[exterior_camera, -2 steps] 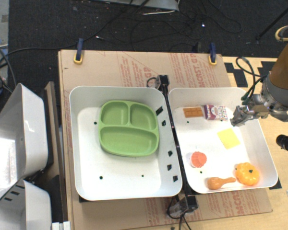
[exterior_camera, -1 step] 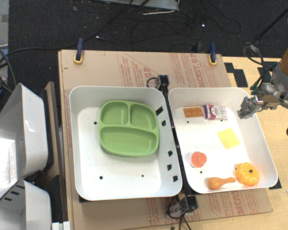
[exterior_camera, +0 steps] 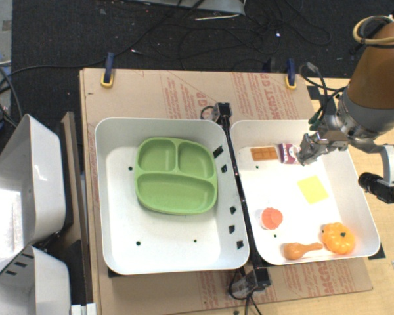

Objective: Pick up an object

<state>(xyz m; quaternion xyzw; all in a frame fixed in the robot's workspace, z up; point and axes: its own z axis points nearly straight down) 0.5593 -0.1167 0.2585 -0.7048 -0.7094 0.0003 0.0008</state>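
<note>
The gripper [exterior_camera: 306, 153], finger state impossible to tell, is hovering upper right beside a small packet [exterior_camera: 287, 153], risking nudging it away

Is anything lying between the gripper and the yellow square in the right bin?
Nothing visible does. The gripper is over the far part of the right bin, beside a small dark packet. Bare white floor separates it from the yellow square.
</note>
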